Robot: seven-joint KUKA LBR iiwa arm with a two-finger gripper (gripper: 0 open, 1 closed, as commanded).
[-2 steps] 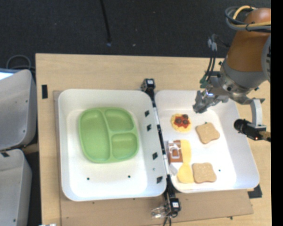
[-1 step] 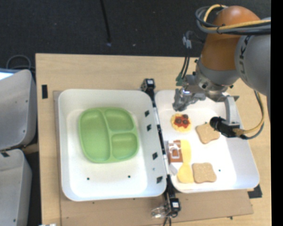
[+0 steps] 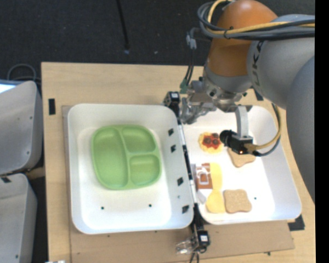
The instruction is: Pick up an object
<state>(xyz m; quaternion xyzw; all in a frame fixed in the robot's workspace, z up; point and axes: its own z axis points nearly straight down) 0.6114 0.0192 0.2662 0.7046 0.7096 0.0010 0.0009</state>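
Note:
My gripper (image 3: 193, 112) hangs over the far left corner of the right bin (image 3: 279, 196), close to the wall between the two bins, under the orange wrist band. Just below and to its right lies a small round piece with red topping (image 3: 210, 141). A toast-coloured slice (image 3: 241, 158) rests to the right of that, partly under a black cable fitting. Nearer the front are a brown and white packet (image 3: 202, 176), a yellow square (image 3: 215, 174), a yellow round piece (image 3: 214, 203) and a second toast slice (image 3: 237, 200). Nothing shows between the gripper's tips.
A green divided plate (image 3: 126, 156) lies in the left bin (image 3: 82, 212). The grey arm covers the far right of the right bin. A black cable loops from the wrist down over the right bin's middle.

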